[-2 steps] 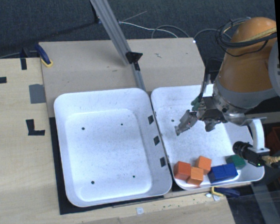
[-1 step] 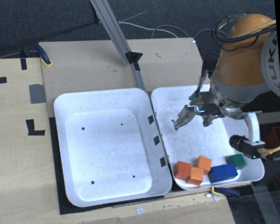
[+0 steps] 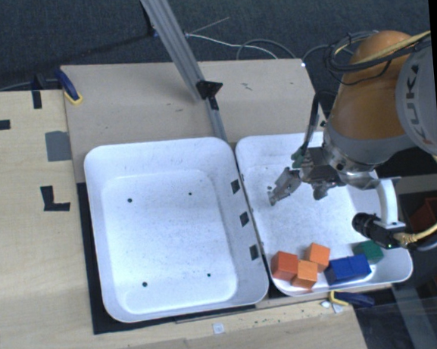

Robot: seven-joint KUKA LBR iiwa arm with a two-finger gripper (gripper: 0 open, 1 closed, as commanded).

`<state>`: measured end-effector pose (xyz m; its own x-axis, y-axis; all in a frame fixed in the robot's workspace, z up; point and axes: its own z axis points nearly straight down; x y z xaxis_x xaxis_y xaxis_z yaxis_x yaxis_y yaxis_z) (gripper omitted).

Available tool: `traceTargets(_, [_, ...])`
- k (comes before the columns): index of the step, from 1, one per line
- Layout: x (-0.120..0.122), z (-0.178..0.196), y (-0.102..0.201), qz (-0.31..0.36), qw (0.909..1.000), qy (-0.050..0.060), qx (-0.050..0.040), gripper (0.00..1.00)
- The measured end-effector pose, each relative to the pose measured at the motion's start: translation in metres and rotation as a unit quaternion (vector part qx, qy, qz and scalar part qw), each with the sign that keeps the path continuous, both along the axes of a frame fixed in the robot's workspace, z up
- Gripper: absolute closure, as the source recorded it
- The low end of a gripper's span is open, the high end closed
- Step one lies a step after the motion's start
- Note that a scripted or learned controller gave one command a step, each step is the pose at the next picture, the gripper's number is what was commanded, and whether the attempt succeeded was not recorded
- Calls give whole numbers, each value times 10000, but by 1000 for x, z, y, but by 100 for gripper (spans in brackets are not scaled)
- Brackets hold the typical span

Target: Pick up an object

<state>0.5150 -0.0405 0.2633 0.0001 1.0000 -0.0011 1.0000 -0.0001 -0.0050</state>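
DESK: Right, starting with the biggest thing in shot?

PHOTOGRAPHER: Looking down at a slant on a pale wooden bench (image 3: 136, 101). Bears two shallow white bins side by side, rims touching along the middle.

DESK: And of the two?

PHOTOGRAPHER: Left bin (image 3: 167, 235) first, the wider one, speckled white floor. Then the right bin (image 3: 278, 157), narrower, with everything loose gathered along its near edge.

DESK: Next down?

PHOTOGRAPHER: Grey arm (image 3: 372, 111) with an orange band, reaching in from the right, hanging over the right bin's far half. Then a slim metal rail (image 3: 179, 48), slanting down from the top edge to the bins' far rims.

DESK: Holding anything?

PHOTOGRAPHER: No. Gripper (image 3: 297, 192) poised above the middle of the right bin, fingers (image 3: 278, 194) spread well apart and pointing down and left, nothing between them. Well apart from the pile, too.

DESK: And the pile itself?

PHOTOGRAPHER: Blue block (image 3: 347, 270), largest of the lot, lying flat against the near rim. Just left of it, three orange blocks: one (image 3: 285, 263) nearest the bins' shared edge, one (image 3: 317, 255) further right, one (image 3: 306, 274) tucked between and in front, touching both. Lastly a small green block (image 3: 373, 251), just beyond the blue one's right end, near the bin's right corner.
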Motion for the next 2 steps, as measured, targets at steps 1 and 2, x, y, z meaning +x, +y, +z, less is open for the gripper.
traceTargets(1, [0, 11, 1, 13, 10000, -7, 6, 100])
traceTargets(2, [96, -43, 53, 29, 10000, -14, 3, 100])
